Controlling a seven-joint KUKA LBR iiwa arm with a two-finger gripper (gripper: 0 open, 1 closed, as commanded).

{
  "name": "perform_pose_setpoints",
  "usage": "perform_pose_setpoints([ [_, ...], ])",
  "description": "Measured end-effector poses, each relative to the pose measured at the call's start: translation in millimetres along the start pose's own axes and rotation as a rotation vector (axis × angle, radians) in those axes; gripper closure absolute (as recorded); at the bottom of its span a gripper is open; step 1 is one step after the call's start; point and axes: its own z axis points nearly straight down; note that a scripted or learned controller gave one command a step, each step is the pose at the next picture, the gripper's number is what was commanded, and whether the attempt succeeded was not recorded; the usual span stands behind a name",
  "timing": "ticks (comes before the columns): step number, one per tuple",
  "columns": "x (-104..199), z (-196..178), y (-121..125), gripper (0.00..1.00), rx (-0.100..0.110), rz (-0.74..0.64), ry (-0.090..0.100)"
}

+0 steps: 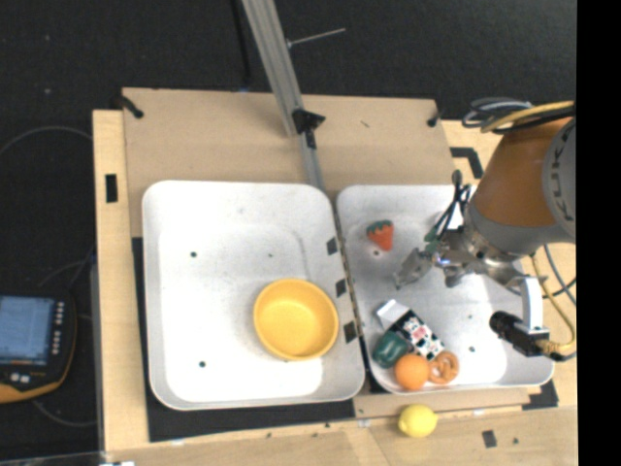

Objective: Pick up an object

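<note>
The tan board desk (233,139) carries two smooth white bins; the left bin (213,231) holds a round yellow bowl (296,318), with wide bare floor around it; the right bin (388,207) has the tool (432,263) spread, pinching nothing, near a small red strawberry (380,234); an orange (411,372) crowds the near rim; a lemon (417,420) lies outside.
</note>
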Motion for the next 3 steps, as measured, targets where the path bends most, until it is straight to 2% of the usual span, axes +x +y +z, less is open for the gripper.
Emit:
perform_pose_setpoints([
  [1, 6.1, 51.1, -7.8, 0.00, 0.001, 0.000, 0.001],
  [2, 6.7, 37.4, -4.9, 1.00, -0.008, 0.003, 0.004],
  [3, -1.6, -11.1, -8.7, 1.00, -0.011, 0.003, 0.001],
])
